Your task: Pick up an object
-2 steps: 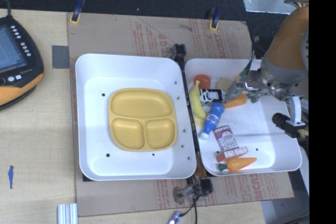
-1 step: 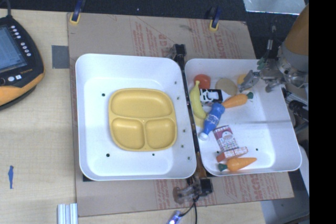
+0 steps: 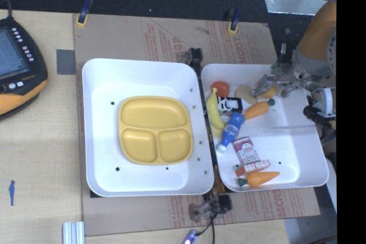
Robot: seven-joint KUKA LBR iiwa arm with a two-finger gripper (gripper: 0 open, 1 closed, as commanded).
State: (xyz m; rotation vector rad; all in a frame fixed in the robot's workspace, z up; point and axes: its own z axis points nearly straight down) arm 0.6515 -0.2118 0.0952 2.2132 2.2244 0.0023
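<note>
Camera view gives me the gripper [image 3: 269, 86] low in the right bin [image 3: 297, 148], near its back edge beside a toy carrot [image 3: 256, 110]; a banana [image 3: 214, 111] and blue bottle [image 3: 230, 130] lie along the left wall, a yellow divided tray [image 3: 155, 128] fills the left bin [image 3: 100, 123].

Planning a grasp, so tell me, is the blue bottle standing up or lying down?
Lying down. The bottle rests on its side in the right bin, slanted, white cap toward the bin's near-left, beside the banana.
</note>
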